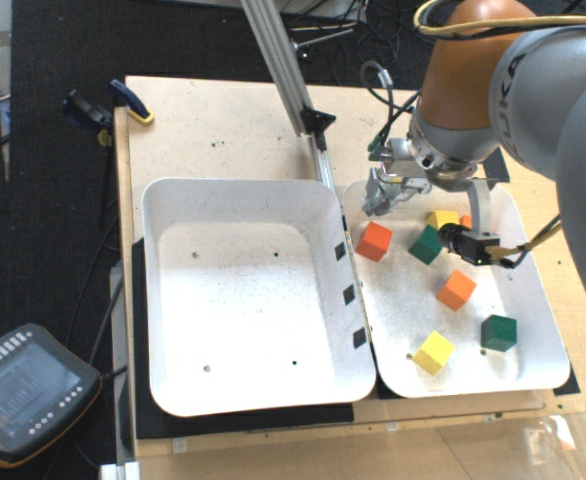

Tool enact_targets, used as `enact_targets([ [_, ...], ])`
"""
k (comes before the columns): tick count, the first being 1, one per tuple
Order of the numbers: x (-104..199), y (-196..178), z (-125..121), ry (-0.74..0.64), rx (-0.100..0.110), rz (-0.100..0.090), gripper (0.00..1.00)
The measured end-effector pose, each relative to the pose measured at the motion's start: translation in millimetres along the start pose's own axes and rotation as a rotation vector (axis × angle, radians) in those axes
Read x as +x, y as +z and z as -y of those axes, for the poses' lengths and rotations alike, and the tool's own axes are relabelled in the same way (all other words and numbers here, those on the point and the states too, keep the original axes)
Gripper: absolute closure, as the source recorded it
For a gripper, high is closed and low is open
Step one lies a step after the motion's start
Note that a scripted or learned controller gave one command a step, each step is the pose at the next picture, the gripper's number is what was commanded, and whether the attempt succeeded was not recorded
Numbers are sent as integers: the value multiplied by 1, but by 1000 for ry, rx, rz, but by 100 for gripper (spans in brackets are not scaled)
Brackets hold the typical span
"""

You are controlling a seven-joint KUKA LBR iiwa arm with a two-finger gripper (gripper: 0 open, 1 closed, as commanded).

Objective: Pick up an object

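The gripper hangs low over the far left corner of the right bin, below the grey arm with its orange band. Its tips look close together with nothing visible between them, though the slanted view leaves it hard to tell how wide they stand. The nearest block is an orange cube, lying on the bin floor just beside and in front of the gripper, apart from it. To the right of that cube sits a dark green cube, with a yellow cube behind it, partly hidden by the wrist hardware. Further toward the near side lie a second orange cube, another green cube and a second yellow cube, all well apart from the gripper. The left bin stands alongside, touching the right bin along their shared edge.
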State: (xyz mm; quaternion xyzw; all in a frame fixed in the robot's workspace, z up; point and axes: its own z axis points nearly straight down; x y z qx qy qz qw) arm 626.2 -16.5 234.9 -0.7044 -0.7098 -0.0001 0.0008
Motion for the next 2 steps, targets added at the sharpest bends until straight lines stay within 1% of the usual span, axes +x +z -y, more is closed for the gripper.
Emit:
enact_targets([
  [1,51,-10,-7,-1,-3,0,100],
  [2,103,-15,-8,-1,-3,-1,100],
])
